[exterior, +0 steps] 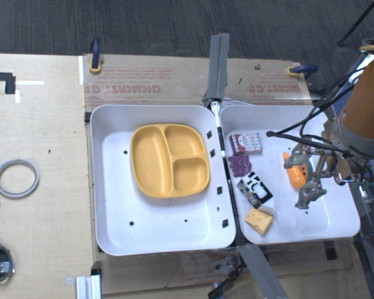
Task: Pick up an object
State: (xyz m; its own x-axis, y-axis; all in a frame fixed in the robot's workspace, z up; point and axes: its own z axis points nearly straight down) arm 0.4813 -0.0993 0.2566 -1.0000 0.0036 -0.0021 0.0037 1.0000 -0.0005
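Gripper [310, 195] low in the right bin [343, 226], just beside a small orange toy [295, 174]. Can't tell if clenched or not. Looks light, smooth, maybe slippery, probably hard. Best squeezed across the fat middle. Yellow block [258, 220] nearby: flat sides, easy too.
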